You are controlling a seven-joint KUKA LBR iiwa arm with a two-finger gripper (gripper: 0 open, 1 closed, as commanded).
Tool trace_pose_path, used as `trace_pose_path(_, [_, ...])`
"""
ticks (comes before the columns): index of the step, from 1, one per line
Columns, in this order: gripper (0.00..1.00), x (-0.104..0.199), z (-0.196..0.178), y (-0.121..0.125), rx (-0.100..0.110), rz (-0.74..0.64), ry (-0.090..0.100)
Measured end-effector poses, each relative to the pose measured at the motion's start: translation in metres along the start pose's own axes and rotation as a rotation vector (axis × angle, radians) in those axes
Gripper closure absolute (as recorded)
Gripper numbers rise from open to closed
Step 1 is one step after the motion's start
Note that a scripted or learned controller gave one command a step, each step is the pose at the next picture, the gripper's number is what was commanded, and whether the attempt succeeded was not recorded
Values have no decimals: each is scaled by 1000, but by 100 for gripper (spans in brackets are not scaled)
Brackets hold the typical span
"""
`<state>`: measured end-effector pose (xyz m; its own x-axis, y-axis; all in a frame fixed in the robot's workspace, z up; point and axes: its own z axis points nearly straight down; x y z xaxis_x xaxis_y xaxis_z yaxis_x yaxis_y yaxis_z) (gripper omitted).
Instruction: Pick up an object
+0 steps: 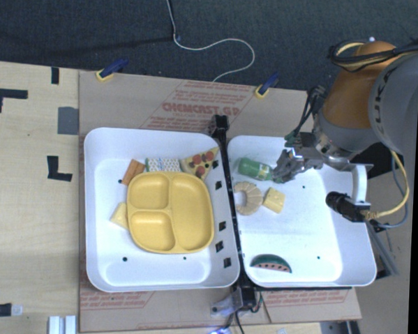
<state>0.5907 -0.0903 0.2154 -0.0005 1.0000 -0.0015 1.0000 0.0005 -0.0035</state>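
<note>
Camera view: green object point(253, 169) (right bin point(343, 267)) touches claw point(283, 171).

Green cylindrical object point(253, 169) lying on side, right bin's upper-left corner, touching jaws.

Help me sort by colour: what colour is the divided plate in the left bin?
Yellow, seen in the camera view.

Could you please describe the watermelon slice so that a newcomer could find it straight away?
Look in the right bin, along its near edge. The watermelon slice lies there alone, apart from the items clustered by the divider. It is a half-round with a red face and green rind.
</note>
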Motion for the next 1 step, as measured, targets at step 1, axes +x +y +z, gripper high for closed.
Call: trace_pose_path(1, [100,0,-18,-10,-3,0,2])
